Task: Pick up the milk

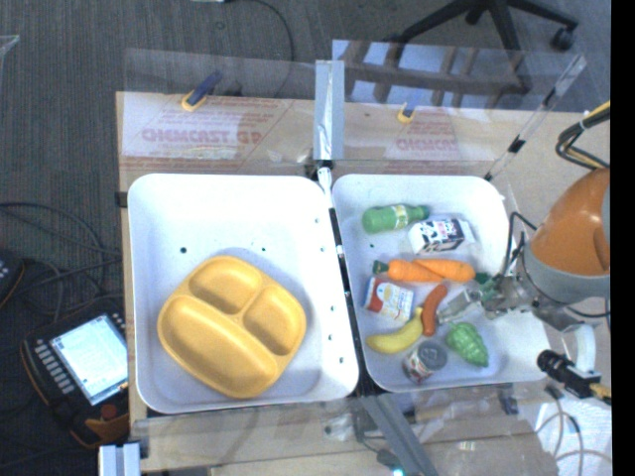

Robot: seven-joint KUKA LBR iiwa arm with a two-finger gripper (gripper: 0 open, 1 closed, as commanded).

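One arm [571,251] bent low, gripper [458,305] by carrot [432,270] — milk [438,234] apart (behind)

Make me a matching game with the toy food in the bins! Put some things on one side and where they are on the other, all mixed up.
Things:
1. yellow tray
2. green bottle
3. milk
4. banana

Places:
A. at the far end of the right bin, to the left of the cow-spotted carton
B. in the left bin
C. near the front of the right bin, left of the tin can
D. in the right bin, just beyond the carrot

Pairs: 1-B, 2-A, 3-D, 4-C
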